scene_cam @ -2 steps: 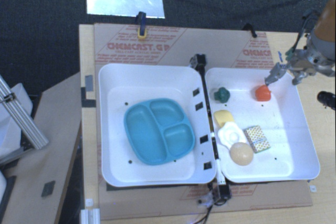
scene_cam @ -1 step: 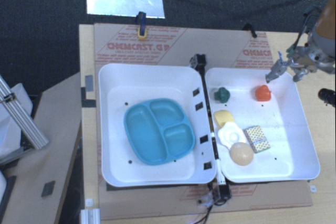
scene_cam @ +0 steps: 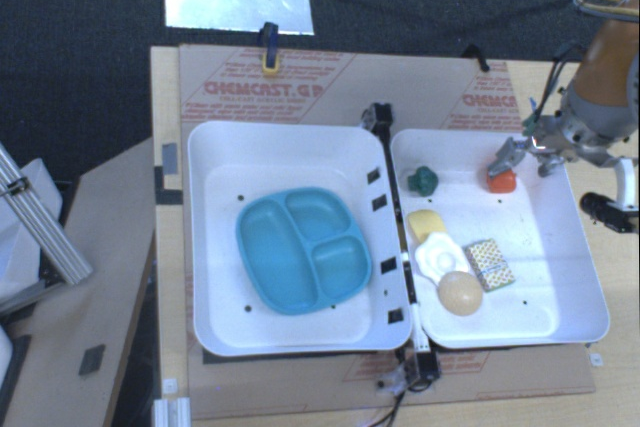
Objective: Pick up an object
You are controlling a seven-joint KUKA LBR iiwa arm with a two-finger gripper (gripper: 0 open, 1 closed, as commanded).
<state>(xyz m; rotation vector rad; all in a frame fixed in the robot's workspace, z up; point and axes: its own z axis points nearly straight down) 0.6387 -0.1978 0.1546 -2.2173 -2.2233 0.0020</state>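
The right bin (scene_cam: 570,245) holds several small items: a red-orange piece (scene_cam: 501,180) near its back wall, a green piece (scene_cam: 424,180), a yellow piece (scene_cam: 425,222), a white fried-egg shape (scene_cam: 436,258), a tan ball (scene_cam: 460,294) and a small patterned box (scene_cam: 490,264). My gripper (scene_cam: 528,160) hangs over the back right of this bin, open, with its fingers spread. Its left finger (scene_cam: 508,154) is just above the red-orange piece, which lies below and to the left of the gap between the fingers. Nothing is held between them.
The left bin (scene_cam: 215,215) holds a blue divided plate (scene_cam: 303,248). A black divider strip (scene_cam: 392,225) runs between the two bins. The arm's orange band (scene_cam: 610,65) rises at the right edge. Cardboard lies under both bins.
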